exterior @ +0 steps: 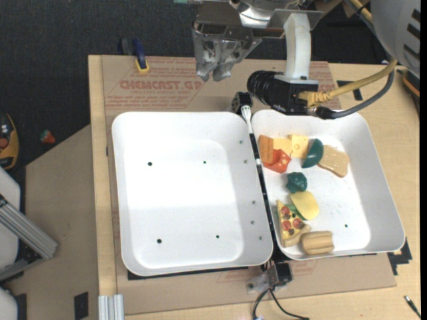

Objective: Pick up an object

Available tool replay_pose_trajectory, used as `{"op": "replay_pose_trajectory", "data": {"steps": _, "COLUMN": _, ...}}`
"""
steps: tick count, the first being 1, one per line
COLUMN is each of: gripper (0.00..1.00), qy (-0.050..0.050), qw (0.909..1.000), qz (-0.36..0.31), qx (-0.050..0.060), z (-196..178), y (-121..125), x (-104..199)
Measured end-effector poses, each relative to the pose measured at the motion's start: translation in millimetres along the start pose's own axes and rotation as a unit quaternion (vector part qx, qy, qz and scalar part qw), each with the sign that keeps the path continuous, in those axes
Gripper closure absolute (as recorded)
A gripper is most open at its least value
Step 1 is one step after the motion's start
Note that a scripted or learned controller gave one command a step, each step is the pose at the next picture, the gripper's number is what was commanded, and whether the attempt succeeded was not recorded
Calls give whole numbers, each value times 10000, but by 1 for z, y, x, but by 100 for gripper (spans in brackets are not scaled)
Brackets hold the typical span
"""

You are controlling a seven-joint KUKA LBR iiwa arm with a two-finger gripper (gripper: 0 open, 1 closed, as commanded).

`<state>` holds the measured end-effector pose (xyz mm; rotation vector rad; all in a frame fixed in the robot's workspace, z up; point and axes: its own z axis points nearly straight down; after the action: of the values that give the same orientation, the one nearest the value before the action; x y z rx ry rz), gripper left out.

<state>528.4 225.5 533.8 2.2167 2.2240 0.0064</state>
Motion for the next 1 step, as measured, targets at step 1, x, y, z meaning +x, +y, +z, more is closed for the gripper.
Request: {"op": "replay_pose_trajectory", "data": {"steps": 1, "gripper": 100, "qy": 6, "qw": 10000, "qz": -9, "qx": -15, "z": -10, "y": 0, "x": 1}}
